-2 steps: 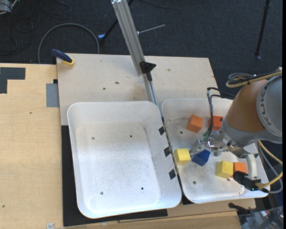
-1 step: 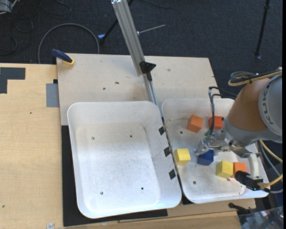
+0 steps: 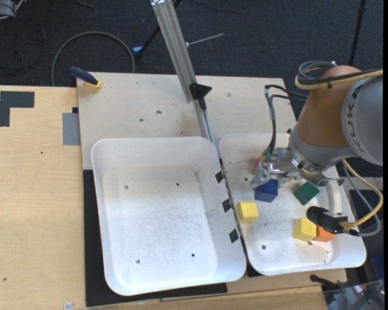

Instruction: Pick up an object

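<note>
End effector point(image 3: 269, 172) low over the blue cube point(image 3: 266, 191) in right bin point(image 3: 349, 257), finger state unclear; risk: off-centre closing nudges cube toward yellow cube point(image 3: 247, 211), missing the grasp.

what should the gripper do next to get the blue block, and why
Probably lower a little further, then close. The gripper sits in the right bin right over the blue block, which still lies on the bin floor, with the yellow block and green block off to either side.
</note>
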Motion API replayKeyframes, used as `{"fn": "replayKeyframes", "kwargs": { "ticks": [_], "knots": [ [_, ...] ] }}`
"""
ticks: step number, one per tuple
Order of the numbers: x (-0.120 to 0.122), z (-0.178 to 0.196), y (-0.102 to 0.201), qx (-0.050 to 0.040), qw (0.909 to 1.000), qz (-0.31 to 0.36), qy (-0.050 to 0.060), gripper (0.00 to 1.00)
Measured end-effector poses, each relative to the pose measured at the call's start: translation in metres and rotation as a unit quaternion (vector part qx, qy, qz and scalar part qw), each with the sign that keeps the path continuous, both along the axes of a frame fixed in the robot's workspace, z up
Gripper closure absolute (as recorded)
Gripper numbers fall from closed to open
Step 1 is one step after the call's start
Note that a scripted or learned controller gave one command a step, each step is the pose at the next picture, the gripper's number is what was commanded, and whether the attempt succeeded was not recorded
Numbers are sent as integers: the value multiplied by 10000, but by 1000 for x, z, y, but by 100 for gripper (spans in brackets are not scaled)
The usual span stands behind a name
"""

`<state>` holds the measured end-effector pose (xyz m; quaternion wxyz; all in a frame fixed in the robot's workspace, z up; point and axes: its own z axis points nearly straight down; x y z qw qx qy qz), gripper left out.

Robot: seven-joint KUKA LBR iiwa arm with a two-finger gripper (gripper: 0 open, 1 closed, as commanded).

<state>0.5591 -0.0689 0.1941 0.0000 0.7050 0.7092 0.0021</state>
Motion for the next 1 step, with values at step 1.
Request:
{"fn": "replayKeyframes", "kwargs": {
  "ticks": [1],
  "knots": [
    [-8, -5, 101, 7, 10000, 5, 43, 100]
  ]
}}
